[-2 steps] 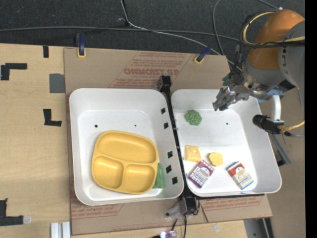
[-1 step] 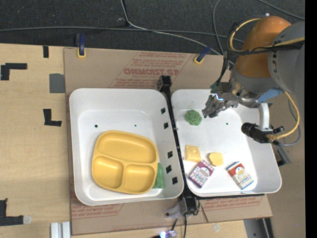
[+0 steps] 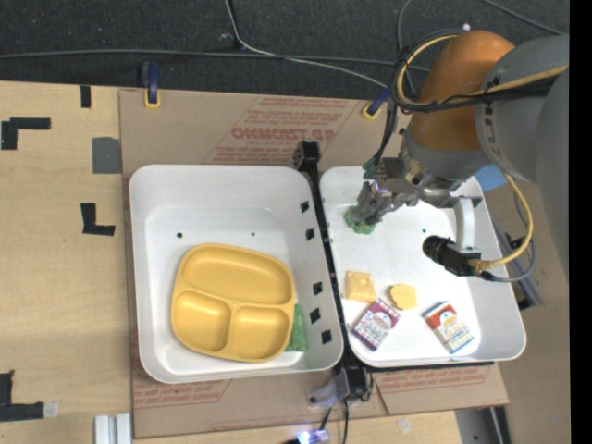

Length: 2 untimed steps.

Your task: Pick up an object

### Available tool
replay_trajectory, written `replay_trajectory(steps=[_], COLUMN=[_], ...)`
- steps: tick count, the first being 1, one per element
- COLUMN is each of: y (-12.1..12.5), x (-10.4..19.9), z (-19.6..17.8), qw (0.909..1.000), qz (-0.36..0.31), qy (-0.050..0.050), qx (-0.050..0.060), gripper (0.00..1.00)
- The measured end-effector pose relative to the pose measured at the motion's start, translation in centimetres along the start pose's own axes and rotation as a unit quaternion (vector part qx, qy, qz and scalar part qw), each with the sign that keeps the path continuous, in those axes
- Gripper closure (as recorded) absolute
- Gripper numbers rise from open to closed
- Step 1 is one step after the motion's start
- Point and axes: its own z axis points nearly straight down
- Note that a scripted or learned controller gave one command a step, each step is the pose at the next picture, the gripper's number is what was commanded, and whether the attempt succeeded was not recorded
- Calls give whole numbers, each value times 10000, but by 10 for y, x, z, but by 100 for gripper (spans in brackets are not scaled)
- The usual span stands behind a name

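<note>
Green object (image 3: 362, 221) sits at ten o'clock in the right bin (image 3: 499, 345), directly under my gripper (image 3: 375, 202). I judge the grasp step underway; I cannot tell contact. Next: confirm hold, then lift straight.

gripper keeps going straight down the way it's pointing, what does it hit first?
Most likely the green object lying on the right bin's floor: the gripper points down at it, tips right at its top edge. Whether they touch already is unclear from this slanted view.
</note>
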Motion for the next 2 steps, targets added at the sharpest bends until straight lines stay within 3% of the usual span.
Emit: replay_trajectory(steps=[2], y=[-41], x=[97], z=[13], qw=[10000], qz=[3], qy=[-6], qx=[14], gripper=[100])
